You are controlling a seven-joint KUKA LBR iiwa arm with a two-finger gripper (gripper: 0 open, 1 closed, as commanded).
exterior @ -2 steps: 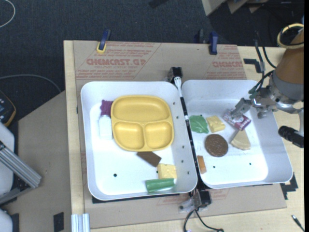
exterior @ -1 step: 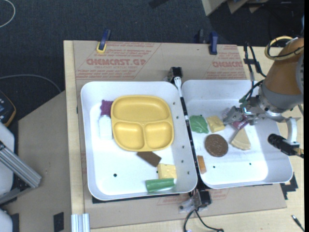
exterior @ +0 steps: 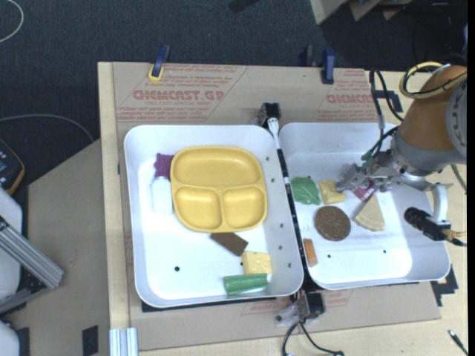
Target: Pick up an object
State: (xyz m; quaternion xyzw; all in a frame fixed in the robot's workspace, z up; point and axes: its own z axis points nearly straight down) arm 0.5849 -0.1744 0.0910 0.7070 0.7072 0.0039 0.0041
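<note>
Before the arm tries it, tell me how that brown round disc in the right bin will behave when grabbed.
The brown disc lies flat and looks thin, so fingers would probably struggle to get under its edge. Round, it may slide or spin if nudged. It looks like stiff, light toy food.

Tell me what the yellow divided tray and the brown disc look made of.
Yellow divided tray: likely molded plastic, smooth with a soft sheen and rounded compartment ridges. Brown disc: matte, slightly speckled surface; probably a plastic or rubber toy food, though the look leaves it open.
</note>
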